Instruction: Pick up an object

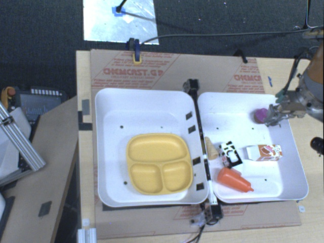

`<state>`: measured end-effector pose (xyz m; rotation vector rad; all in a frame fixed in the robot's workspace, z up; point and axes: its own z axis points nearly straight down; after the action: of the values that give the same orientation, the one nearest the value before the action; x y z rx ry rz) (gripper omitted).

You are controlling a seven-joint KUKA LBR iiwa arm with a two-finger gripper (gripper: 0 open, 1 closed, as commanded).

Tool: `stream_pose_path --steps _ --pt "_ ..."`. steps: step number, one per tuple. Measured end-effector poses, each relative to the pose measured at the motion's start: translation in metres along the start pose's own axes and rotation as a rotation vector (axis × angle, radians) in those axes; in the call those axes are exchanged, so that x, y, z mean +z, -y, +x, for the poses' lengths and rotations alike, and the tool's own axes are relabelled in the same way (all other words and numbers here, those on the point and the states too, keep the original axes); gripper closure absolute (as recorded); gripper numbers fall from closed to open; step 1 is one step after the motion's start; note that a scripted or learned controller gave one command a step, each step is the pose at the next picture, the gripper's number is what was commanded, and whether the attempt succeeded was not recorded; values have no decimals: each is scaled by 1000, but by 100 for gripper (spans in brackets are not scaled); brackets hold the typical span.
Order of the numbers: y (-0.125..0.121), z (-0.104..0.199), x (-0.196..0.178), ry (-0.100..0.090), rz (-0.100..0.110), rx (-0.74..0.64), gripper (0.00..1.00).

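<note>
The right bin [243, 103] holds a small purple object [260, 115] near its far right side. Nearer the front lie a white and orange carton [264, 152], an orange carrot-shaped toy [234, 180], a black and white item [230, 154] and a tan piece [211, 149] against the left wall. My gripper [274, 116] hangs at the bin's right rim, right beside the purple object, on its right. Nothing visibly sits in its grasp.
A yellow divided plate [159, 163] lies in the left bin [116, 110]. A black clip [192, 85] sits where the two bins meet at the back. Cardboard [167, 67] lies under both bins. A cable runs across the back.
</note>
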<state>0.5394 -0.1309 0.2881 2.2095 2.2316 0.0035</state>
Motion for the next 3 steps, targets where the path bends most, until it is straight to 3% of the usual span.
stream_pose_path --steps 3 --pt "-13 155 46 -1 2 1 100"
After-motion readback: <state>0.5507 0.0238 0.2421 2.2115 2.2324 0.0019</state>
